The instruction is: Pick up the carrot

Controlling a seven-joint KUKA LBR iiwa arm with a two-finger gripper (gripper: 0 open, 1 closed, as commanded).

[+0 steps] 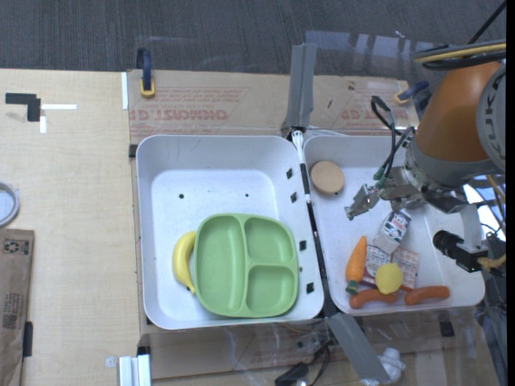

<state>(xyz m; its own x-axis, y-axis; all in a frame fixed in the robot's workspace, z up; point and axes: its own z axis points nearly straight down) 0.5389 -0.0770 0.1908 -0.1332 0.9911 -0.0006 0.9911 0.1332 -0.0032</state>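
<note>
Nothing's picked yet: the carrot (356, 258) lies in the right bin (475, 296), while the gripper (364, 202) hangs just above it, fingers parted and empty.

In the left bin (153, 215) you have a green divided plate (244, 265) with a banana (183, 262) tucked against its left edge. In the right bin (338, 147) you see a tan round disc (327, 177), a yellow lemon (389, 277), two sausages (426, 294) and small printed packets (395, 227).
</note>
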